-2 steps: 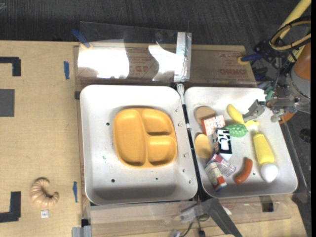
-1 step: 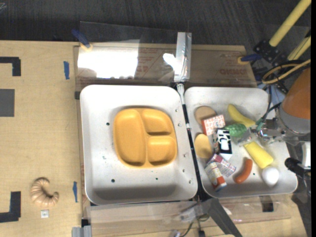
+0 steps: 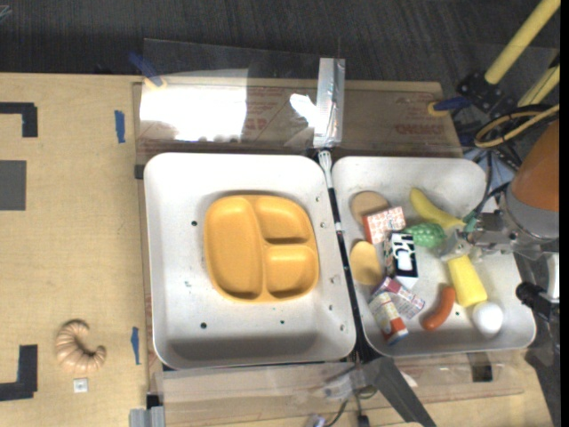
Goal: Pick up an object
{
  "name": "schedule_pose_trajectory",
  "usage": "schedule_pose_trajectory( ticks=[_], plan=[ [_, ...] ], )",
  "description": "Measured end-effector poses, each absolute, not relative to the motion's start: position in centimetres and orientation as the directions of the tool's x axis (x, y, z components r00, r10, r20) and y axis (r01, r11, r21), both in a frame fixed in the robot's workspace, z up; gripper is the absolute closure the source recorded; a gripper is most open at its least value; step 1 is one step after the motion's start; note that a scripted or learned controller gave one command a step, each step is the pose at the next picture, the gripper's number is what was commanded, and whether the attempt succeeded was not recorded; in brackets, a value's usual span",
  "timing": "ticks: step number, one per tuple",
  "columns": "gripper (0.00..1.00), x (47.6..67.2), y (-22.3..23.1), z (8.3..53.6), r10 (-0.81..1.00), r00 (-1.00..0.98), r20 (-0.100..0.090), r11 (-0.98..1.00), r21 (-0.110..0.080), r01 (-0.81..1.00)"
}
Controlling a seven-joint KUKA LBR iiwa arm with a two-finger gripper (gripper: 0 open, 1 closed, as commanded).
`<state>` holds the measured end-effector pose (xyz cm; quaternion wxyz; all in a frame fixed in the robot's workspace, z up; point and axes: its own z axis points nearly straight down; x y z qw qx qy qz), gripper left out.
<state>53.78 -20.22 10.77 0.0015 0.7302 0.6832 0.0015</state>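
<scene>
The arm (image 3: 538,194) hangs at the right bin's (image 3: 462,172) far edge, nothing picked yet. Whether its fingers are open, I cannot tell. Banana (image 3: 431,210), yellow block (image 3: 467,280) and sausage (image 3: 438,310) lie close; next it must descend onto one.

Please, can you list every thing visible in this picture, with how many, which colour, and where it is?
left bin: 1, white, centre of bench
divided plate: 1, yellow-orange, in left bin
right bin: 1, white, beside left bin
banana: 1, yellow, right bin, upper part
green toy: 1, green, right bin, middle
yellow block: 1, yellow, right bin
sausage: 1, red-orange, right bin, lower part
white ball: 1, white, right bin, lower right corner
small can: 1, white and red, right bin, lower left
croissant toy: 1, tan, bench, lower left
arm: 1, grey with orange band, right edge
</scene>
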Motion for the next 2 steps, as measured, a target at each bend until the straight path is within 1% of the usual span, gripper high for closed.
schedule_pose_trajectory(
  ticks=[1, 2],
  plan=[
    [1.00, 51.31, -17.04, 8.73, 0.890, 0.457, 0.002, -0.457, 0.006, 0.890],
    [1.00, 51.36, -16.97, 9.70, 0.890, 0.457, 0.003, -0.457, 0.006, 0.890]
  ],
)
